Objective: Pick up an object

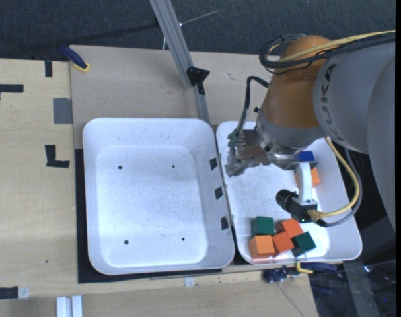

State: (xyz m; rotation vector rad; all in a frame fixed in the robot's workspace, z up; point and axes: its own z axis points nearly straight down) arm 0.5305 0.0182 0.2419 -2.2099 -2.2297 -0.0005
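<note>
Gripper point(236, 158) low over upper left of right bin point(342, 246), near the rim shared with left bin point(94, 134); open or closed: cannot tell. Nothing seen held. Partial dark lettering on grey arm point(359, 91), not readable. Orange band point(289, 104) above wrist. Blocks clustered at bin's near edge, well apart from gripper: green block point(262, 226), orange block point(261, 246), second orange block point(289, 232), dark green block point(304, 242). Blue block point(306, 156) beside arm. Bins on tan surface point(28, 203).

Robotics lab: pale wooden counter point(141, 84) with black tape marks, two shallow white plastic bins point(94, 177) (side by side), slanted aluminium camera pole point(177, 35).
</note>
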